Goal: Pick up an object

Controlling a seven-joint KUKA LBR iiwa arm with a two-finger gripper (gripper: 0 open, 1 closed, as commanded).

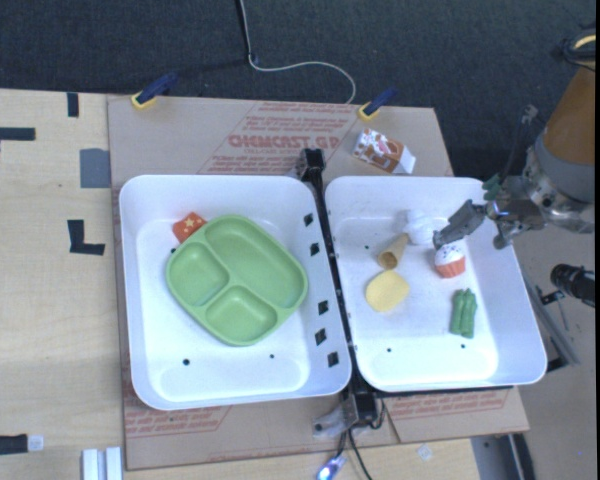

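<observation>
The right bin holds several small objects: a red and white cup-like piece, a yellow lump, a green ridged piece, a tan cone and a small white piece. My gripper hangs over the bin's upper right part, just above and right of the red and white piece. Its fingers are spread open with nothing between them.
The left bin carries a green divided plate and a small orange-red block at the plate's upper left. A snack packet lies on the cardboard behind the right bin. A black divider runs between the bins.
</observation>
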